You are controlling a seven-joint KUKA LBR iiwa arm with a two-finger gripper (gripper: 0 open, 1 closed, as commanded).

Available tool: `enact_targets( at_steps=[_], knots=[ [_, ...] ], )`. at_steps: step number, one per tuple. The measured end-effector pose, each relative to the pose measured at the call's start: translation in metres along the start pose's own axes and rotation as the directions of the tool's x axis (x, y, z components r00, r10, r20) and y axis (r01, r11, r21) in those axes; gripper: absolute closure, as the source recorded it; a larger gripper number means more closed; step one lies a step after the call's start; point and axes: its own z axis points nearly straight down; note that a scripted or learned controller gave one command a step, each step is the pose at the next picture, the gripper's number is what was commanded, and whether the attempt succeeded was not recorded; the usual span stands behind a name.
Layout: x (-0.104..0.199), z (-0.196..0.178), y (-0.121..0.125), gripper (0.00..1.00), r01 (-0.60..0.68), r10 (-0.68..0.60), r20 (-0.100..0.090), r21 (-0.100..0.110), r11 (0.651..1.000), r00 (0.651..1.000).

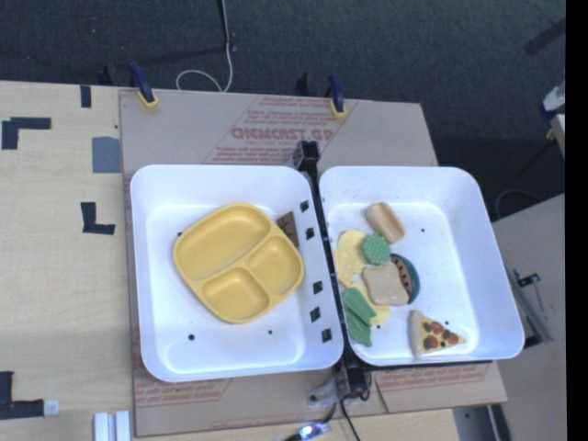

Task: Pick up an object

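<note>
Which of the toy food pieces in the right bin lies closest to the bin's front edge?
The pizza slice, a triangular piece with red dots, alone near the right bin's front right corner; the others cluster further back.

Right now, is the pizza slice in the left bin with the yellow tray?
No. The pizza slice lies in the right bin, near its front corner; the yellow tray sits in the left bin.

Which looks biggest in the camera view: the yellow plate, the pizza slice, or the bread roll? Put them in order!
1. Yellow plate, by far the largest.
2. Pizza slice.
3. Bread roll, only slightly smaller than the pizza slice, so those two are nearly alike.
</note>
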Motion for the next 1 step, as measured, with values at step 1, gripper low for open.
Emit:
enact_targets(
  at_steps=[1],
  knots=[
    [0.1051,0.0048,0.0598,0.0,0.011,-0.011,-0.01,0.017,1.0,1.0]
  ],
)
